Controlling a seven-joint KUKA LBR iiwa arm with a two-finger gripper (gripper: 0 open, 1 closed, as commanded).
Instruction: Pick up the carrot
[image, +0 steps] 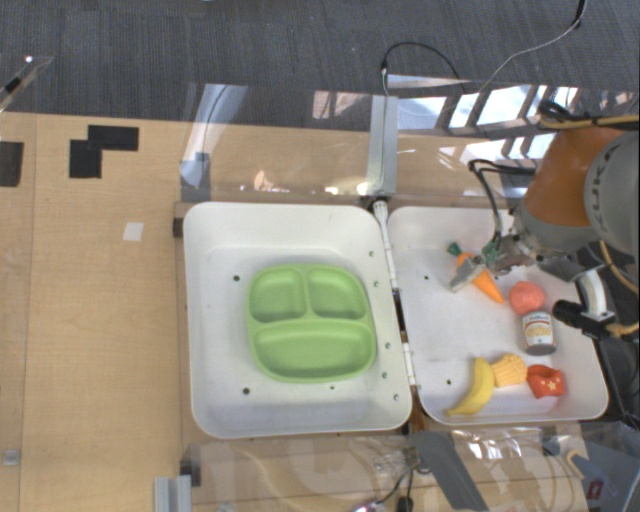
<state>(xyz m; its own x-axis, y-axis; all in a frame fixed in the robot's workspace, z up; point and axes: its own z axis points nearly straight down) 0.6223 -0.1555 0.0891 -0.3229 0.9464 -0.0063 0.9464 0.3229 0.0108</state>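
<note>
in the right bin (430, 330) the gripper (478, 268) sits right at the carrot (484, 283), grip impossible to tell, needs a firm close, then lift.

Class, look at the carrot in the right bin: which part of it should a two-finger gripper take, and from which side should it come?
Probably the thick middle of the carrot, from above. It lies flat on the right bin floor, slanting from its green top down-right to its point, so fingers closing across its narrow width suit best. The gripper is close beside it.

Gripper (474, 272) at carrot (484, 284) — right bin (430, 330); green tray (311, 322) left.
</note>
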